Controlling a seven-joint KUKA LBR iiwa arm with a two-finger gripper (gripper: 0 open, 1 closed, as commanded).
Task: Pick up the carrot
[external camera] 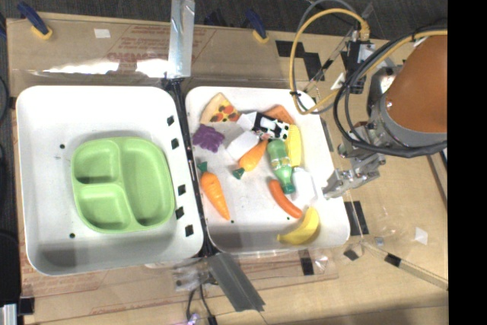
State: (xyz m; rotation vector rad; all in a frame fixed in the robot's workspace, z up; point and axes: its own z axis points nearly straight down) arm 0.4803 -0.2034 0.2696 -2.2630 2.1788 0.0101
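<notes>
At the near edge of the right bin point(228, 236), a yellow banana point(301, 229) lies curled in the front right corner, touching the bin's rim. Just behind it rests a slim reddish-orange chili-like piece point(284, 199), slanted, and to the left of that, close to the bin's left wall, lies the carrot point(214, 194), orange with a small green top pointing toward the back and its tip pointing to the front. It lies free on the white floor, well apart from the gripper point(351, 177), which hangs outside the bin, just past its right rim over the bench; whether its fingers stand apart or together I cannot tell from this view. In the middle of the bin a second orange carrot-like piece point(252, 156) lies on a slant with its green end down-left, beside a green bottle point(280, 166) and a yellow corn-like piece point(294, 146). Farther back sit a purple bunch of grapes point(208, 138), a black-and-white item point(268, 125) and a pizza slice point(221, 111) near the back left corner. In the left bin point(46, 118) a green divided plate point(122, 183) lies flat, roughly centred. Behind the gripper rises the grey arm with its orange band point(423, 87), wrapped by looping black and yellow cables point(327, 19). Beyond the bins, the cardboard-covered bench point(99, 42) carries blue clamps point(34, 20) along its far edge.
</notes>
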